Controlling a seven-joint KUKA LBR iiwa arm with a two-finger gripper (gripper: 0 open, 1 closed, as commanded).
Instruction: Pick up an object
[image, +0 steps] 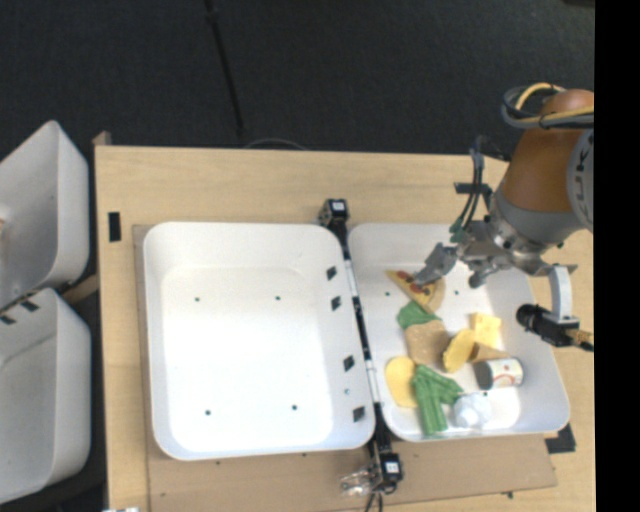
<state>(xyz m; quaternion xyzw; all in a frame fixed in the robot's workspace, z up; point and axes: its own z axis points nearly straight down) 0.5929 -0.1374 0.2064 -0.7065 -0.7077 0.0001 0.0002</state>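
The tool hangs over the right bin, fingers spread wide, nothing between them. Just beneath lies the wedge, yellow and red, at the pile's far end. It looks light and soft; pinch across its narrow sides.

Bench: left bin and right bin side by side, touching. Right bin: cluster of objects in its near half. Gripper over right bin's far part
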